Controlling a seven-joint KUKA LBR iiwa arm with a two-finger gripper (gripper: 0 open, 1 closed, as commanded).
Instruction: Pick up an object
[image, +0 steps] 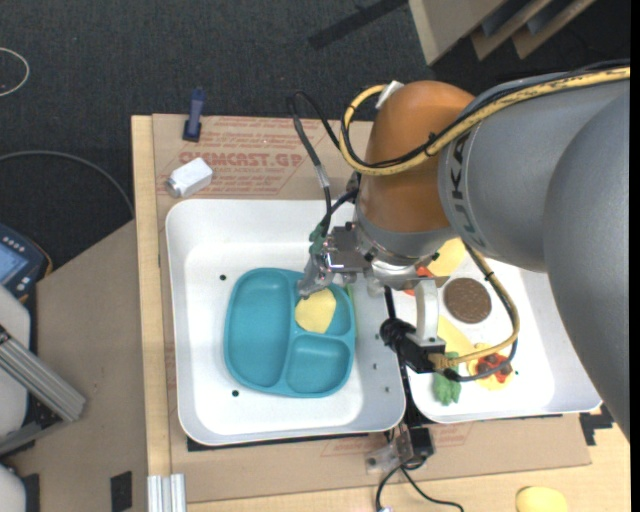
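Observation:
A blue divided plate (270, 345) lies in the left white bin (200, 300). A pale yellow object (316, 314) rests in the plate's upper right compartment. My gripper (322, 278) hangs right over that yellow object, its tip at the object's upper edge; whether it touches the object I cannot tell. The grey arm with its orange band (410, 150) covers the strip between the two bins.
The right bin (560, 380) holds a brown round disc (467, 300), a green piece (446, 388), and small yellow and red pieces (488, 366) near its front. A white block (190, 177) and a blue item (194, 115) lie on the cardboard behind the left bin.

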